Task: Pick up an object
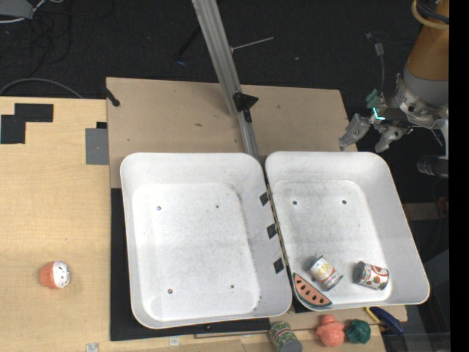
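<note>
Near the front edge of the right bin point(381, 173) lie a watermelon slice point(311, 290), a small can point(324, 271) and a second can point(371, 275), close together. Beyond its far rim hangs the gripper point(370, 132), fingers spread and empty. It would do best to descend on the middle can, clear of the bin's walls.

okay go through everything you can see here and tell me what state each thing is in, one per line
Gripper: above the right bin's far edge, holding nothing.
Can: on its side in the right bin.
Cup: lying tipped over.
Watermelon slice: flat against the near wall.
Left bin: level.
</note>
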Action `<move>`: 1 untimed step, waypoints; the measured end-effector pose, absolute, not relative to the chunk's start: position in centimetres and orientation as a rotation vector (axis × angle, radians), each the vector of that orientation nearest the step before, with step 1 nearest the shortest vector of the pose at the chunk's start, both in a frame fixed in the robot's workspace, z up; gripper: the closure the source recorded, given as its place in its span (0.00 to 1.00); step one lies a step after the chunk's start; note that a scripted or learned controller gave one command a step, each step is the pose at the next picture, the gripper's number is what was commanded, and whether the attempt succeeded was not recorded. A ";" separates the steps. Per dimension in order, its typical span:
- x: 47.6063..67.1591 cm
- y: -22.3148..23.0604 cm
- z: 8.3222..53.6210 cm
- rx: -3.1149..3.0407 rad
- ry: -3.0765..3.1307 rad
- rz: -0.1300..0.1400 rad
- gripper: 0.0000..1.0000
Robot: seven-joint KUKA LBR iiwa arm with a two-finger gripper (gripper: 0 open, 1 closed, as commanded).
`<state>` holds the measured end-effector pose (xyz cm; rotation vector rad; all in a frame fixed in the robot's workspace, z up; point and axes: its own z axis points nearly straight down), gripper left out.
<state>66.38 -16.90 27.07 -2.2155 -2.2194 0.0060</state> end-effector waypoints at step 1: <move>66.5 -16.9 27.4 -2.215 -2.225 0.003 0.00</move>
